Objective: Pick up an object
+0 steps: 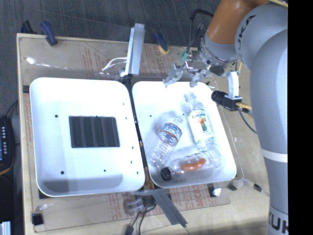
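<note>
Altogether three plastic bottles [167, 140] in right bin [144, 102], tool [184, 77] spread wide, nothing gripped.

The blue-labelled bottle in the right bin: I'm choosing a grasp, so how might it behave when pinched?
The blue-labelled bottle looks clear and empty, so probably light and easily crushed. Lying on its side, it may roll toward the orange-filled bottle if nudged.

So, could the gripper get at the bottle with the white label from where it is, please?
Probably yes: the gripper hovers above the right bin's far edge, just beyond that bottle's cap, and nothing lies over it.
</note>
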`<state>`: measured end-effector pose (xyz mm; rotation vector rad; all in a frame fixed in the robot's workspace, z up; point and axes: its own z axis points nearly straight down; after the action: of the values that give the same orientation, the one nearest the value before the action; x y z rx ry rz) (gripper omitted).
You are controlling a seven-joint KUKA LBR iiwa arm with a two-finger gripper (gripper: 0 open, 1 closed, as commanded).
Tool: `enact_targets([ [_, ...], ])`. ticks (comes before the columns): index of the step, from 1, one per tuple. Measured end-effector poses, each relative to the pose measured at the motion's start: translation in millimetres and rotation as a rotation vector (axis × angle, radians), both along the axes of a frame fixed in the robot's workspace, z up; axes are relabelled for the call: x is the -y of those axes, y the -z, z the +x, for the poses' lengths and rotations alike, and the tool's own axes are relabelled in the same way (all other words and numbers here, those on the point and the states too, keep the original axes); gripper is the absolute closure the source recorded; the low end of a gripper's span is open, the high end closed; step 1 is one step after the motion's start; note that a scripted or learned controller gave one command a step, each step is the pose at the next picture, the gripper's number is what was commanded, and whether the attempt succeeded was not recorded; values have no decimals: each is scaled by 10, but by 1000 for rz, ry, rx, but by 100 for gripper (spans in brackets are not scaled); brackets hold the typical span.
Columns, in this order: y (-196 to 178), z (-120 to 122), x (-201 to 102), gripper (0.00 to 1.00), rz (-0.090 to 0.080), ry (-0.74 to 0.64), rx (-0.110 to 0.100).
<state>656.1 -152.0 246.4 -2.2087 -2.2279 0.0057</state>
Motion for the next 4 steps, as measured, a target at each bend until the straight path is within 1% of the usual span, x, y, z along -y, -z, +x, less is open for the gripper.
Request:
enact_targets([
  [1, 1165, -644, -186, 0, 0, 20, -2],
  [2, 1525, -1287, 381, 0, -2, 48, 12],
  [3, 1406, -1581, 353, 0, -13, -240, 62],
  [4, 1128, -1630, 533, 0, -13, -274, 48],
])
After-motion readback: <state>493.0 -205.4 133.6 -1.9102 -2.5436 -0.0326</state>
